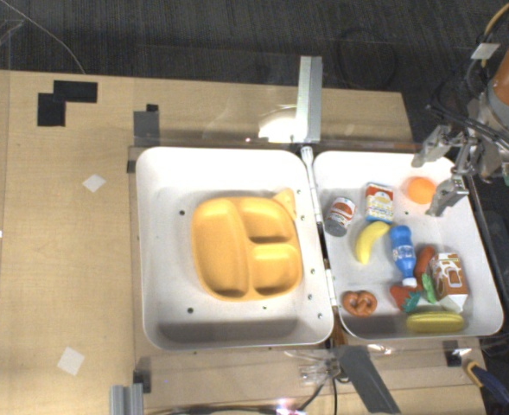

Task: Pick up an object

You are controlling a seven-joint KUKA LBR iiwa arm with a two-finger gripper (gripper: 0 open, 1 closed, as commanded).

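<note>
The right bin [487, 258] holds several small items: an orange ball [420, 189], a red and green carton [378, 202], a can [340, 214], a banana [371, 240], a blue bottle [402, 249] and a brown and white carton [449, 279]. My gripper [438, 173] hangs over the bin's far right corner, open. Its two fingers stand wide apart, and one fingertip [447, 199] is just right of the orange ball. Nothing is held between them.
A yellow divided tray [245, 246] lies in the left bin [163, 232]. A pretzel-like piece [359, 302], a long yellow item [435, 322] and red and green bits [414, 296] crowd the right bin's near edge. A metal post [309, 102] stands behind the bins.
</note>
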